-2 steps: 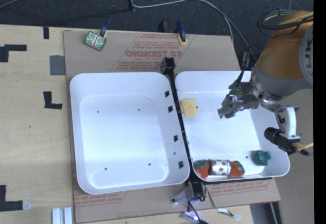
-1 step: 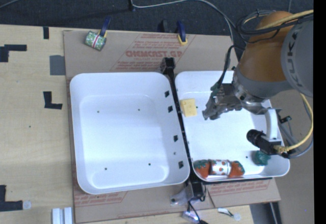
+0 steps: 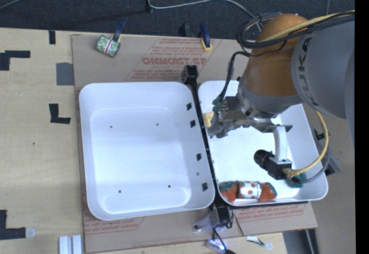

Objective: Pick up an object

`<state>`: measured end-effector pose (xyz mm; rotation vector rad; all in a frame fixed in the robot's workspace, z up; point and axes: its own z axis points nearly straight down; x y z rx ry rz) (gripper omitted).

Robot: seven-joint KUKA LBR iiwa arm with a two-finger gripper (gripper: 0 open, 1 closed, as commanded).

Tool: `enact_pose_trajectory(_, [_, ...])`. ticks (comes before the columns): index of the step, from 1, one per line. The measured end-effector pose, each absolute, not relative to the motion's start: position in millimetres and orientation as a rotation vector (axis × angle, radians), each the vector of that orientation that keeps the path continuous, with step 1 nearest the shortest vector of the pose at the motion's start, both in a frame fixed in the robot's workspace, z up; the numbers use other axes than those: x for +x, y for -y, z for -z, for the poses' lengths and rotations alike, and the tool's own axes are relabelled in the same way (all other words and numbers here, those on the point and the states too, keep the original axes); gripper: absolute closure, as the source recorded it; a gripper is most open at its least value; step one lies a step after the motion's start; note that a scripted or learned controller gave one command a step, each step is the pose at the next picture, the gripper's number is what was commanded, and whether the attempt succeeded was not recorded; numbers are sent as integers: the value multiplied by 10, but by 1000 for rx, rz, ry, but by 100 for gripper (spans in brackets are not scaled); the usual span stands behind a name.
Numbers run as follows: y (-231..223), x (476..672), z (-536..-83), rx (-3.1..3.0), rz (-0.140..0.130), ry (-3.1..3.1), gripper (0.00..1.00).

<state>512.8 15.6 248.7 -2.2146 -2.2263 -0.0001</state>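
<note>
Your arm point(image 3: 300, 62) comes in from the right and covers the upper part of the right bin point(image 3: 314, 192), its orange band bulging above the wrist. Next in size, the left bin point(image 3: 138, 152) sits just beside it, the two sharing a black divider down the middle, both resting on a brown cardboard sheet point(image 3: 167, 59) with red lettering. Look to the right bin's near edge and you will find the object point(image 3: 249, 190): a red and white item, lying on its side along the wall, well below the wrist. The gripper point(image 3: 219, 123) hangs low over the right bin's upper left part, close to the divider; you cannot tell from this slant whether it is spread or closed, and nothing visible sits in it. A black cylinder point(image 3: 268, 161) juts from the wrist on a yellow cable. Smallest, a green wrapped item point(image 3: 107, 45) lies on the cardboard beyond the left bin.
</note>
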Motion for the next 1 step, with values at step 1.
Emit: enact_pose_trajectory(1, [-623, 5271, -2354, -2216, -2, 2224, 100])
